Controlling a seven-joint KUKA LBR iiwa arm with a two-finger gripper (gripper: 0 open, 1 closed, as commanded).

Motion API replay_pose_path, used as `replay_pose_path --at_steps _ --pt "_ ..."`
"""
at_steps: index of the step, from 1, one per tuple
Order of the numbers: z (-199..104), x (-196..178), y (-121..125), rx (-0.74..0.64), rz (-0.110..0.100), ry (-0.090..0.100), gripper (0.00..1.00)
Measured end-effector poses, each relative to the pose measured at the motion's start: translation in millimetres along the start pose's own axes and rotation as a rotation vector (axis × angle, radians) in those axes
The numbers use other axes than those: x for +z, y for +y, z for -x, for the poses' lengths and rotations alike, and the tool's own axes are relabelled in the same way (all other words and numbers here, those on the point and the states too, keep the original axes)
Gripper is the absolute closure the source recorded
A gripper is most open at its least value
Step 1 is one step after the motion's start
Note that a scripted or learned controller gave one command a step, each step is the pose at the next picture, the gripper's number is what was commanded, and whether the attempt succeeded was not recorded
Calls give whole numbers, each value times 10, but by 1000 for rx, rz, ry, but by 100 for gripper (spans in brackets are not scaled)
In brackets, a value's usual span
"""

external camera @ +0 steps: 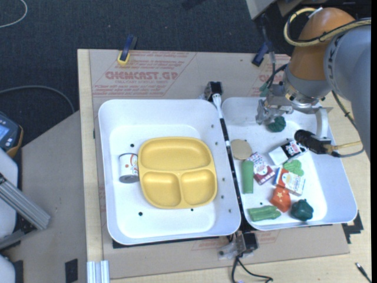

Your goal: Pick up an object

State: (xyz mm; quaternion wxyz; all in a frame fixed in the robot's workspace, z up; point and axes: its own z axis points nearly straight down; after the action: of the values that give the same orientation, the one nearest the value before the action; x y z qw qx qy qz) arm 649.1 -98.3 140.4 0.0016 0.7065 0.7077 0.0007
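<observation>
Camera view — jaws over dark green object, grip unclear

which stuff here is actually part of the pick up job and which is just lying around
Part of the job:
- hand, over the right bin
- dark green thing under the hand
- loose items in the right bin: green stick, orange piece, dark green lump, small packets

Just lying about:
- yellow divided plate in the left bin
- small can beside the plate
- cardboard sheet and clamps

Glossy yellow plastic tray in smooth white plastic bin on brown board.
</observation>
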Motion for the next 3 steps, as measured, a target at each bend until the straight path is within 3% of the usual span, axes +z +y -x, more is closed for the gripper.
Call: replay_pose_path --at_steps 1,2,3 --pt "-28 -580 -53 0 0 0 100" --pt "-28 -835 -38 0 -2 0 100" --pt "-573 -706 -152 -4 -12 4 100"
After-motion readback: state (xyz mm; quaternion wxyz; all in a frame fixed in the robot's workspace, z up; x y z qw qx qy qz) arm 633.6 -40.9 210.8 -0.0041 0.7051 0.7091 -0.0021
